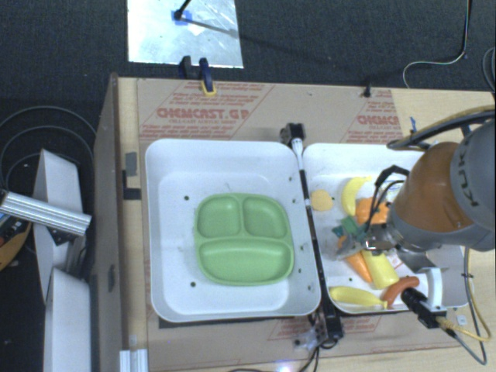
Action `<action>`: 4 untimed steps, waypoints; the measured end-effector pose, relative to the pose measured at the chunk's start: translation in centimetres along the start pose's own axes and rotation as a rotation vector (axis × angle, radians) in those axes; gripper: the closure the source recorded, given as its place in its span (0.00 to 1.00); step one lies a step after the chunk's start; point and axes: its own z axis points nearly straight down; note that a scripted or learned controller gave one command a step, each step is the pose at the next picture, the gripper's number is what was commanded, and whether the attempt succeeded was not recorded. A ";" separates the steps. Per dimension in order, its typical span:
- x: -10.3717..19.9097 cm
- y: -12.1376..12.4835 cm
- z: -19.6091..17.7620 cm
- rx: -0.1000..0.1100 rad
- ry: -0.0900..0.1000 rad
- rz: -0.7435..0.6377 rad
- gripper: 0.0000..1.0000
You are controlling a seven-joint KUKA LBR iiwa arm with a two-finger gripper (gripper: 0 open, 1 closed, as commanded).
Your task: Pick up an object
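Jaws cannot be made out clearly: the gripper (364, 242) is low in the right bin (372, 155), dark and half hidden under the arm's wrist, and whether it is apart, together or clamped on anything cannot be told. It sits right among the toy food, with a green leafy piece (346, 229) just at its left side and an orange carrot (357, 265) directly below it. A pale yellow block (381, 269) lies beside the carrot, touching or nearly touching it. Farther toward the near wall of the bin lie a yellow banana-like piece (355, 296) and a red-orange sausage shape (398, 289). Above the gripper is a rounded yellow fruit (354, 194), and beside the divider a small tan disc (321, 201). The arm (443, 196), with its orange band, comes in from the right over this bin. The left bin (170, 200) holds a green divided plate (244, 237) with three compartments, lying flat near its middle. Both bins rest on a surface (232, 108) covered with printed brown cardboard. Beyond it, on the dark floor, lies a shiny silver sheet (186, 22), and cables (35, 134) curl at the left.
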 end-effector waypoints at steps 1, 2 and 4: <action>-3.3 5.9 0.2 0.009 0.008 -0.007 0.00; -3.8 5.2 0.2 0.003 0.008 -0.006 0.00; -2.5 -0.5 0.5 0.019 0.011 -0.003 0.00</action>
